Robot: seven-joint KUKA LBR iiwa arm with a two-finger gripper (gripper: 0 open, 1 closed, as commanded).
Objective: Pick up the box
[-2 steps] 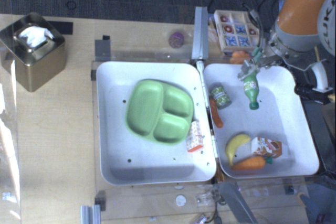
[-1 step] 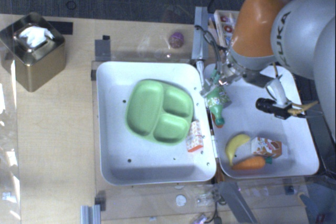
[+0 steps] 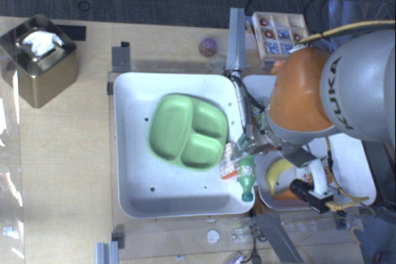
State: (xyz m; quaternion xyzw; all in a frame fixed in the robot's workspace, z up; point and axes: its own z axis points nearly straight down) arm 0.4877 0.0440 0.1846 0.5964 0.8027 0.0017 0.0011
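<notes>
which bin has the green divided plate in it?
The left bin, the one away from the arm. The green three-compartment plate lies upside-down-looking near its middle. The right bin sits under the arm and holds a yellow banana-like item.

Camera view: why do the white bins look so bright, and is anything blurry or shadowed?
In the camera view, overhead light washes out the left white bin, its floor nearly featureless; the green divided tray casts a soft shadow along its lower edge; the arm looms large and slightly soft, shading the right bin; the whole picture is a little grainy.
</notes>
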